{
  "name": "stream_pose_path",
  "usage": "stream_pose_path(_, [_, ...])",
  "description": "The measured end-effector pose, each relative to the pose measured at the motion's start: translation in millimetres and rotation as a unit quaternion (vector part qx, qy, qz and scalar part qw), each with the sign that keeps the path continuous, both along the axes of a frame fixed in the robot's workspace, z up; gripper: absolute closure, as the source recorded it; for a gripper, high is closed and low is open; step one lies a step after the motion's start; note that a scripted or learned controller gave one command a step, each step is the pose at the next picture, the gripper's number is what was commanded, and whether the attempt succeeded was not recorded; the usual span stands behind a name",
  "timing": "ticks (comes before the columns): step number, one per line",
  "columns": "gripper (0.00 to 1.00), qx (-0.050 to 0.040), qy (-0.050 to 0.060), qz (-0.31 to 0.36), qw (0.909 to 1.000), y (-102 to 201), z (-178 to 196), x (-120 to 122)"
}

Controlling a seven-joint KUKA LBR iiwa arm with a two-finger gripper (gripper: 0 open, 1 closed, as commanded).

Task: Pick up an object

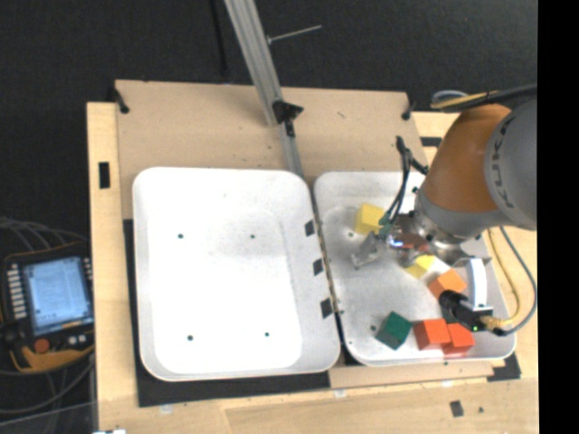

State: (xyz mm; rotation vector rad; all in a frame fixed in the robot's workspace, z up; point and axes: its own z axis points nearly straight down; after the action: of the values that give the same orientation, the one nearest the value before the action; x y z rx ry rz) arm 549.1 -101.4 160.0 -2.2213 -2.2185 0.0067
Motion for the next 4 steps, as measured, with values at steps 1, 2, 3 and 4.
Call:
stream_pose_path(1, [0.0,0.0004,0.0,0.0,1.0,7,-50,-7])
stream_pose_path(2, [1.0,0.001,-0.004,-0.003,1.0,6,-36,-4])
stream_pose_path(3, [1.0,-0.0001,-0.006,0.0,1.0,-1,27,-4])
stream_pose_path(4, [1.0,-0.0002,-0.007,0.002,1.0,-4,91,-2])
